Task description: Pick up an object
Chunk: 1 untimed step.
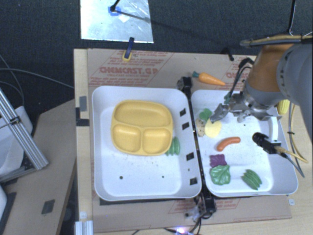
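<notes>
Two white bins [105, 180], one yellow divided tray [142, 127], one carrot [209, 79], one sausage [228, 142], four green vegetables [220, 175]

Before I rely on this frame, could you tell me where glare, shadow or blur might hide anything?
In the camera view, the metal sheet beyond the bench shows bright glare; the gripper and arm look soft, hiding the fingertips; the left bin is evenly lit with faint shadow beside the yellow tray; the floor is dark.

Divided plate [142, 126] in left bin [102, 180]
</notes>
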Each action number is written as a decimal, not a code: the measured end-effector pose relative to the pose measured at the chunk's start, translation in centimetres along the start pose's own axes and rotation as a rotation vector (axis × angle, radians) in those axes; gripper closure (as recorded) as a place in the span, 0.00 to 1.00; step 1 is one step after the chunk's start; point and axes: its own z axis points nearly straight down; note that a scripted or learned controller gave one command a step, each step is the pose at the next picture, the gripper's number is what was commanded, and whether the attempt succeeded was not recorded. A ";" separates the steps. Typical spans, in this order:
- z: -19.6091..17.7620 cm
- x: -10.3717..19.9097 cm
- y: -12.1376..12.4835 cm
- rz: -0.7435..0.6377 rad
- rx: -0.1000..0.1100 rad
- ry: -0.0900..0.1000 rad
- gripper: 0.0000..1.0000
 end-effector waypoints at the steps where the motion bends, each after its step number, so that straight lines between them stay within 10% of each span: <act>1: 5.9 1.9 4.6 -0.001 0.005 0.002 0.00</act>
